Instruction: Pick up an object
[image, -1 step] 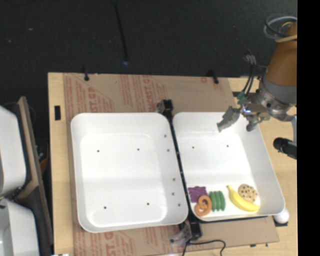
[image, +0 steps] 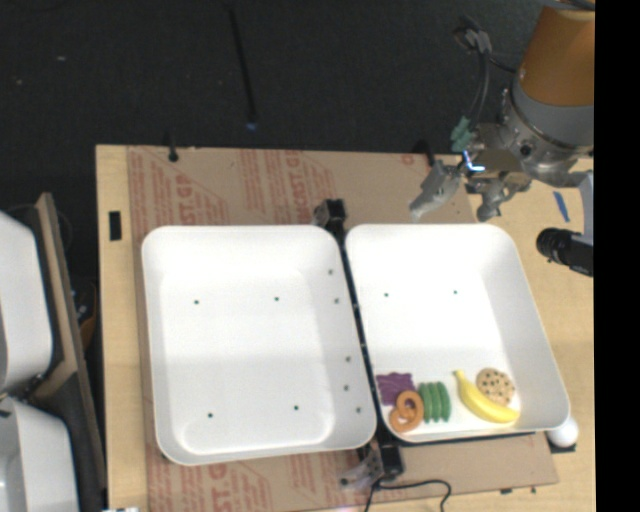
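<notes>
Camera view, slanted down on a pale wooden bench (image: 560, 215) topped with a brown cardboard sheet (image: 250, 185) printed in faded red; dark floor beyond the far edge. Two shallow white bins side by side on the cardboard, glossy plastic with rounded corners and small dark dots on their floors: left bin (image: 160, 300), right bin (image: 520, 290), touching along a black seam. Clustered at the near edge of the right bin, small toy foods: a purple piece (image: 395, 385), an orange ring (image: 407, 411) just in front of it, a ridged green piece (image: 435, 400), a curved yellow banana (image: 482, 402) and a round speckled cookie (image: 494, 383) resting against the banana. Grey arm with orange band entering from the far right; gripper (image: 462, 197) hanging over the far edge of the right bin, well apart from the toys, fingers (image: 432, 195) spread, nothing between them.
</notes>
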